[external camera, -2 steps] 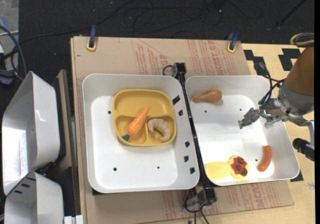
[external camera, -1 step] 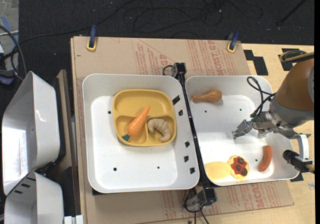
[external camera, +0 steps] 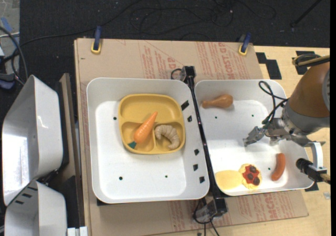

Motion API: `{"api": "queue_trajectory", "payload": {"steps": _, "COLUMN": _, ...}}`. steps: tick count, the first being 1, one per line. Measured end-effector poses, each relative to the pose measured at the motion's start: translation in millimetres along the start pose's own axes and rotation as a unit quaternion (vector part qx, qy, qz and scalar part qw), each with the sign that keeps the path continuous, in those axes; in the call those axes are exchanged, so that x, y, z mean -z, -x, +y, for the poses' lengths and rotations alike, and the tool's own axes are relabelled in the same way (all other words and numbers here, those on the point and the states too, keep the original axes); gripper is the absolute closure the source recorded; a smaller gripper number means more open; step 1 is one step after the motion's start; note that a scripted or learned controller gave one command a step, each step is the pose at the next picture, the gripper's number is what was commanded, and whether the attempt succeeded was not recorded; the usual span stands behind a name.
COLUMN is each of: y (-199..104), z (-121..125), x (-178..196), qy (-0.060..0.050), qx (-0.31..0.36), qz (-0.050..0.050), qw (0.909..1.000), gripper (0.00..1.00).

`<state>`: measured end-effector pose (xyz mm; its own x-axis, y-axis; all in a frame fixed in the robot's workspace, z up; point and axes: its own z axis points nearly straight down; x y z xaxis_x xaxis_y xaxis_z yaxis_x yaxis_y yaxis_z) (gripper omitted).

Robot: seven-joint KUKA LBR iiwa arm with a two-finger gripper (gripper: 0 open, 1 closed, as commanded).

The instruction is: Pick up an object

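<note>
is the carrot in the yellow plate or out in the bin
In the plate. The carrot lies slanted inside the yellow plate in the left bin, beside a shrimp.

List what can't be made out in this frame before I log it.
- Gripper: small and dark over the right bin; too small to tell its state or whether it touches the floor.
- Arm: cut off by the right edge.
- Yellow plate in the left bin: the green bit beneath the carrot is too small to identify.
- Pizza slice: toppings are blurred.
</note>
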<state>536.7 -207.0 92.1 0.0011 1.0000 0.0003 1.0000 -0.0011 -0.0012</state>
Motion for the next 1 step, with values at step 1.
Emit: {"api": "queue_trajectory", "payload": {"steps": 1, "y": 0.2, "z": 0.4, "x": 10.3, "qy": 0.001, "qx": 0.000, "qz": 0.000, "qw": 1.0000, "gripper": 1.00}}
